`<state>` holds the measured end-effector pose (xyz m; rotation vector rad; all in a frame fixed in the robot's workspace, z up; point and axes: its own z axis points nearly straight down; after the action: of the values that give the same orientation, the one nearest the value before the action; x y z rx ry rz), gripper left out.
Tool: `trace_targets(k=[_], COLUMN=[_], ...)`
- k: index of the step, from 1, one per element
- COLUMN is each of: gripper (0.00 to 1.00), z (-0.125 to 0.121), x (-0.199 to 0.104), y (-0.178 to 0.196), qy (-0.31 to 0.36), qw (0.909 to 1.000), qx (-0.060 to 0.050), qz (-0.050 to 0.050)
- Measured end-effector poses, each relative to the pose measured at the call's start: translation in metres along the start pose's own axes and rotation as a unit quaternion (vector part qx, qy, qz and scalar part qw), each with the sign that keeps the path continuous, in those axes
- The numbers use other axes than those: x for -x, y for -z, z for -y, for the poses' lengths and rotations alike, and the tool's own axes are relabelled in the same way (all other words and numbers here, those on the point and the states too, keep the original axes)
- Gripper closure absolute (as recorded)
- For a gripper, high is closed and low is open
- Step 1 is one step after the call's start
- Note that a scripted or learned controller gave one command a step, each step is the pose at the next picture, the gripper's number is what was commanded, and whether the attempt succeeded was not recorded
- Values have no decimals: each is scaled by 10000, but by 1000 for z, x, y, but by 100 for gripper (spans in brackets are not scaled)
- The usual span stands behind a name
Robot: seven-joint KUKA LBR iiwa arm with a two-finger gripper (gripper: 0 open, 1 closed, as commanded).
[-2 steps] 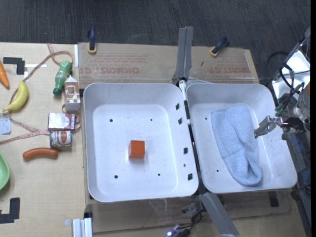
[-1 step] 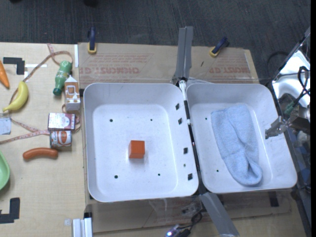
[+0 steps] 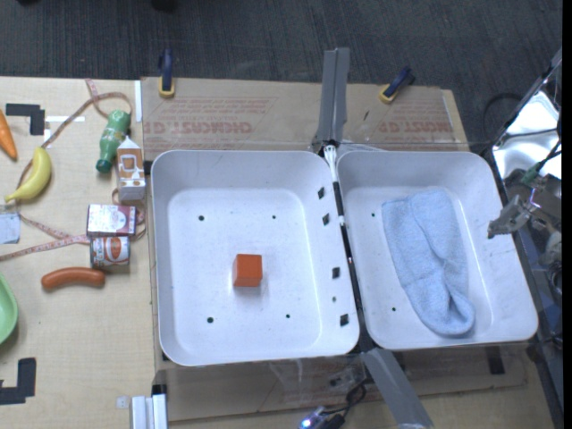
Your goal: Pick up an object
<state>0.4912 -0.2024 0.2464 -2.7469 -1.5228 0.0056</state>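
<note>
Near the middle of the left bin (image 3: 179, 186) floor sits an orange block (image 3: 248, 270), a small cube, standing alone with nothing touching it, well clear of all four walls. A few small dark holes dot the floor around it.

Right bin (image 3: 357, 186) sits just beside the left one, the two rims touching along the centre seam. It holds a light blue towel (image 3: 433, 262), bunched and laid lengthwise, running from the upper middle of the bin down to the lower right, where its folded end lies near the rim.

Gripper (image 3: 511, 220) is at the right edge of the view, just outside the right bin's right wall, well apart from the block and near the towel but not touching it. Too small and cluttered there to resolve; can't tell the claw's state. Nothing is visibly held.

Behind the bins: a cardboard sheet (image 3: 268, 114) with red print, fixed by two clamps (image 3: 166, 71) with yellow and blue parts.

Left of the bins, on the wooden bench (image 3: 71, 347): a banana (image 3: 32, 177), a green bottle (image 3: 113, 138), a small carton (image 3: 130, 173), a can (image 3: 110, 251), a sausage (image 3: 73, 279), a carrot (image 3: 7, 138) at the edge.
</note>
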Motion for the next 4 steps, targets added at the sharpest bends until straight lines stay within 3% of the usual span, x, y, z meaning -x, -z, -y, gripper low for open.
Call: trace_targets(k=[1, 2, 3, 4], gripper=[0, 0, 0, 0], z=[-17, 8, -22, -56], x=[-16, -92, -75, -27], y=[14, 33, -36, -38], qy=[-1281, -2771, -1049, -506], qw=[9918, 9608, 9945, 9987], qx=[-5, -3, -14, 4], qz=[2, 6, 4, -1])
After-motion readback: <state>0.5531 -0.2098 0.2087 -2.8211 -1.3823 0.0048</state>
